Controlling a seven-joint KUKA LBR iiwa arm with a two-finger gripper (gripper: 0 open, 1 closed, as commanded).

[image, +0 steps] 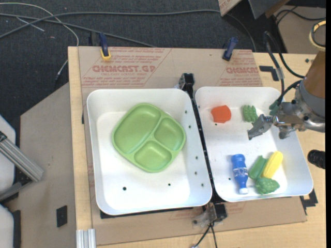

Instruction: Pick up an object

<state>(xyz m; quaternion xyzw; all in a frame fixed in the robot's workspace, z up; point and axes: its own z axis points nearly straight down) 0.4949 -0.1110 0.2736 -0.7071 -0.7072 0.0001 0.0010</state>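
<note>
The right bin (pixel 227 190) holds several toys. An orange-red block (pixel 221 114) and a small green ridged piece (pixel 250 112) lie near its far side. At the near side are a blue bottle (pixel 239 173), a yellow corn cob (pixel 272 163), a green pod-like piece (pixel 257 167) and a green leafy piece (pixel 267 186). My gripper (pixel 270 130) hangs over the right middle of this bin, between the two groups. It is open, its grey fingers (pixel 256 130) spread with nothing between them.
The left bin (pixel 103 190) holds a light green divided plate (pixel 149 137). A black clamp (pixel 186 80) sits at the far end of the wall between the bins, and another clamp (pixel 214 211) at the near end. Blue clips (pixel 105 50) hold the cardboard at the back.
</note>
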